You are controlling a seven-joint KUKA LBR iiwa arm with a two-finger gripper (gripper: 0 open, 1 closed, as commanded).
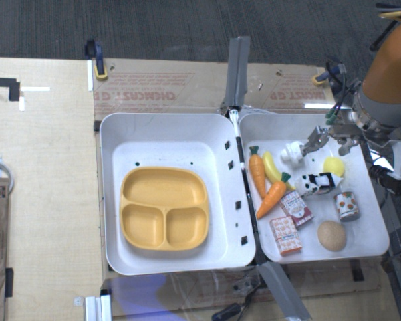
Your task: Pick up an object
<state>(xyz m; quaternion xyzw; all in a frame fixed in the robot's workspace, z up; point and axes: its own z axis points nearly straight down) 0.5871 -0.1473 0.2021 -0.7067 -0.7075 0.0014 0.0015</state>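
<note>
Where toys crowd, jaws (329,139) hang apart

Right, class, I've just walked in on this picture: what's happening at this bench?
A robot arm reaches in from the right over the right bin, which holds toy food: two carrots, a banana, a lemon, a cow, a can, an egg and two small cartons. Its gripper hangs above the far end, near a white toy, with nothing seen between its fingers. The left bin holds a yellow divided tray.
</note>
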